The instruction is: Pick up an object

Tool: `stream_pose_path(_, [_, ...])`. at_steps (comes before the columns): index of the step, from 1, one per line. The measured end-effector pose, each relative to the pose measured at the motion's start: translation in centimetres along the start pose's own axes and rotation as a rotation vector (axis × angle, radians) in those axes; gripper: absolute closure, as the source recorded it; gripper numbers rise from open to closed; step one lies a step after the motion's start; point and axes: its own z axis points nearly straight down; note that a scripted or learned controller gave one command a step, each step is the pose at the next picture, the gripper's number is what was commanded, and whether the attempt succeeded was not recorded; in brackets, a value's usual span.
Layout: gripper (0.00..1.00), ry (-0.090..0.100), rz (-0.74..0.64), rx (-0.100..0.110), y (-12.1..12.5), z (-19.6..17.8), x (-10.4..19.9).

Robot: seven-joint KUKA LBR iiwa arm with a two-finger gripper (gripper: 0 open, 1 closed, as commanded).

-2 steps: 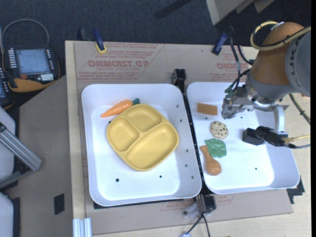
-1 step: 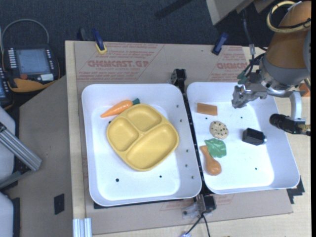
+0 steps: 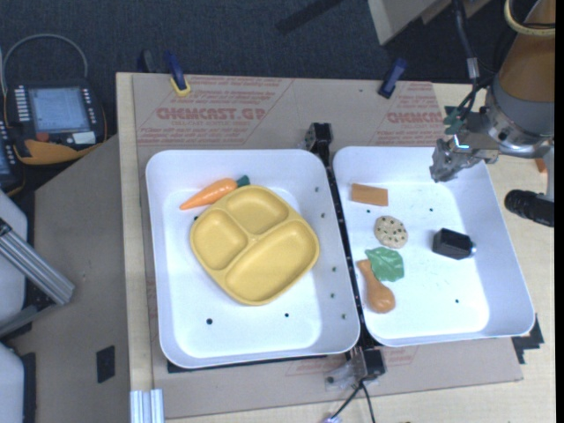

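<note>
From the camera view above the table (image 3: 88, 236), two shallow white bins sit side by side on a brown cardboard sheet (image 3: 291, 104) printed with red lettering. The left bin (image 3: 167, 263) carries a yellow divided plate (image 3: 255, 244), tilted at an angle, with three compartments. A toy carrot (image 3: 208, 193) lies just beyond the plate's far left edge, its green tip pointing right, touching or almost touching the plate's rim.

The right bin (image 3: 493, 271) holds five small things. An orange rectangular block (image 3: 369, 194) lies near the far left corner. Just in front of it is a round speckled cookie (image 3: 390, 231). Nearer still lies a green leafy piece (image 3: 386, 263), resting against or over the top of an orange-tan drumstick-shaped toy (image 3: 377, 291). A black block (image 3: 453, 243) sits apart, toward the right side of the bin.

The arm (image 3: 529, 86) reaches in from the upper right, its orange band visible above the grey wrist. The end effector (image 3: 445, 167) hangs over the far right part of the right bin, well apart from every object there; nothing is between its fingers, but whether they stand wide or narrow cannot be told at this angle. A handheld control pendant (image 3: 55, 117) lies off to the far left.
</note>
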Motion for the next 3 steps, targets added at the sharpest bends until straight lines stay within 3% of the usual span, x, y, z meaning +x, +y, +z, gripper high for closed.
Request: stream_pose_path(3, [1.0, 0.004, -0.004, 0.012, -5.6, 0.7, 13.7])
